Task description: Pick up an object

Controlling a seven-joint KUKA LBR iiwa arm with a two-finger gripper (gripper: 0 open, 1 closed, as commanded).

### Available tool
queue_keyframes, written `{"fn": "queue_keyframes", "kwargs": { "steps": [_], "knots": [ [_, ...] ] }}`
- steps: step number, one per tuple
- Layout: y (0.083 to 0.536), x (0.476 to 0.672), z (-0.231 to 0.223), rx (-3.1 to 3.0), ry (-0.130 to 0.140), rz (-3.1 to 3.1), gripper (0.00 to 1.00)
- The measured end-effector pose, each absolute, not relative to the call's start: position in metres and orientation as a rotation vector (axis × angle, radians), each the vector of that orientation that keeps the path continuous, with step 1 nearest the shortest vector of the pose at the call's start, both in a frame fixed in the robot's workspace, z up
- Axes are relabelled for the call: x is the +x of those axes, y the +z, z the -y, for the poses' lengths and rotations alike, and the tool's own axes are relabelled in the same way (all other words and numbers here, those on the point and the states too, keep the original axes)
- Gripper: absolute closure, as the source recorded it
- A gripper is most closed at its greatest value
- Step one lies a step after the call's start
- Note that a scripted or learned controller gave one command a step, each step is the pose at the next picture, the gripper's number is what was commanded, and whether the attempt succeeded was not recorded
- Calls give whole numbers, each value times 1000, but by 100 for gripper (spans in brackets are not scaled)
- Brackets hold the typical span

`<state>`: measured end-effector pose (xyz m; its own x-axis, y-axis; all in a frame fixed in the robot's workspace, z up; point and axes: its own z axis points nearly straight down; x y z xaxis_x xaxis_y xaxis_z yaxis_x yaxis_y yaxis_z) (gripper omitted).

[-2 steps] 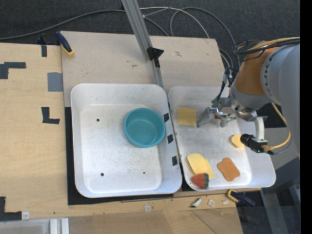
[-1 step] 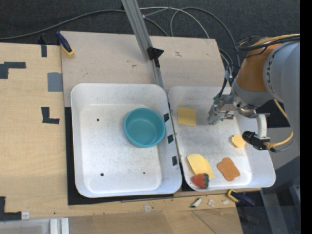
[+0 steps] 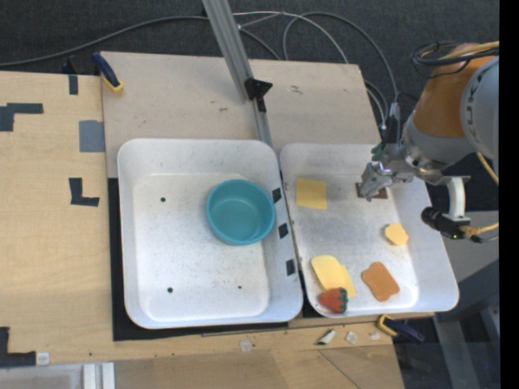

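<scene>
Two shallow white bins are seen side by side on the bench. The left bin holds a teal bowl, upright, placed toward its right half, near the divide btwn bins.

The right bin holds five items:
- Pale yellow square block, flat, upper-left area, near the bin's left wall.
- Small yellow-orange piece, right side, mid-height.
- Larger yellow piece, lower-left area.
- Red strawberry-like toy w/ green top, touching the lower end of the larger yellow piece, by the front wall.
- Orange flat piece, lower centre, just beside the larger yellow piece but apart from it.

The arm is seen entering from the right, orange band above the wrist. The gripper is positioned low over the upper part of the right bin, to the right of the pale yellow square block and apart from it, and above the small yellow-orange piece, also apart. Finger state: cannot be told at this resolution; tips are read only as a dark shape. No item is seen btwn them; all five items are noted lying on the bin floor.

A slanted grey pole w/ a black clamp is noted behind the bins. Cables are seen looping across the dark floor at rear.
</scene>
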<state>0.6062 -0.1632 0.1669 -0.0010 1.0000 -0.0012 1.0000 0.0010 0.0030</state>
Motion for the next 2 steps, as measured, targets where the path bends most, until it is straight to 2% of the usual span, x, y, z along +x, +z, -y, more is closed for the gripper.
{"fn": "queue_keyframes", "kwargs": {
  "steps": [1,2],
  "knots": [
    [215,598,164,2218,3,-2220,100],
    [228,599,164,2220,1,-2222,100]
  ]
}}
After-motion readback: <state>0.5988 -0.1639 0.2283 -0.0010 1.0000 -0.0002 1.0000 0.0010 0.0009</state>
